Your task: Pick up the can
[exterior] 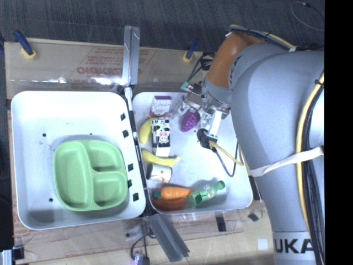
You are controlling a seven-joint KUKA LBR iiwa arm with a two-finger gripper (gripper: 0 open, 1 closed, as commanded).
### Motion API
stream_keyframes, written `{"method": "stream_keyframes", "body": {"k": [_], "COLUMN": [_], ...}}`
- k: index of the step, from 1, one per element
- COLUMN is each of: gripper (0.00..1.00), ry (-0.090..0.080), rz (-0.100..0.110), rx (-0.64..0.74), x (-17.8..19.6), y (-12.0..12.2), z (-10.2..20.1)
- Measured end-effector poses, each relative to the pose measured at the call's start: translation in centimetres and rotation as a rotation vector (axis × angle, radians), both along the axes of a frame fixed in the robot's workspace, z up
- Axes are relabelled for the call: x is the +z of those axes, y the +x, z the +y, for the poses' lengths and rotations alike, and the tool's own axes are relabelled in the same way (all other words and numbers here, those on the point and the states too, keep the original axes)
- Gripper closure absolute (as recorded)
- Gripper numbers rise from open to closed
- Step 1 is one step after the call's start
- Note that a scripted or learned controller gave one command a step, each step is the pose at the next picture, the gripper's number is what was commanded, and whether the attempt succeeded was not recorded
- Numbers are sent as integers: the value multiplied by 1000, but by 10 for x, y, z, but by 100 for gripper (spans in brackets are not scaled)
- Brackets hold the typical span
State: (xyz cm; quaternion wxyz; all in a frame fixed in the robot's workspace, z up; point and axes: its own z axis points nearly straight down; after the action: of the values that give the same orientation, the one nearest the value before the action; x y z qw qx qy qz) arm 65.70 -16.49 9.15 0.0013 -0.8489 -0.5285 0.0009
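The right bin (234, 195) serves as the landmark. The can (160, 105), with a purple-and-white label whose writing is too small to read, lies in this bin's far left corner, close to the divider shared with the left bin (33, 126). Just nearer than the can lies a small carton (161, 138) with black-and-white cow-style patches; no lettering is legible. A banana (149, 148) curves along the bin's left wall beside the carton. A purple grape bunch (190, 120) sits near the bin's far middle, right of the can. Along the near wall lie a carrot (175, 192) over a dark red item and a green bottle (207, 192); a small cup-like item (160, 174) rests just beyond them.

The pincer (199, 106) hangs over the bin's far edge, just beside the grapes and apart from the can. How far it is spread cannot be told; nothing is seen held.

In the left bin rests a green divided tray (91, 175). The arm's base reads "UKA" (292, 246). Faint red print on the table (71, 57) beyond the bins is unreadable.
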Motion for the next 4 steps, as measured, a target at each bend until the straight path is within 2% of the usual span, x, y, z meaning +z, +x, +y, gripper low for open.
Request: {"method": "stream_keyframes", "body": {"k": [1, 2, 3, 4], "gripper": [0, 0, 0, 0], "ry": [-1, 0, -1, -1], "rz": [-2, 3, 1, 4], "rx": [-117, -253, -633, -562], "x": [1, 0, 195, -1], "y": [1, -36, -47, -134], "z": [-30, 46, -3, 49]}}
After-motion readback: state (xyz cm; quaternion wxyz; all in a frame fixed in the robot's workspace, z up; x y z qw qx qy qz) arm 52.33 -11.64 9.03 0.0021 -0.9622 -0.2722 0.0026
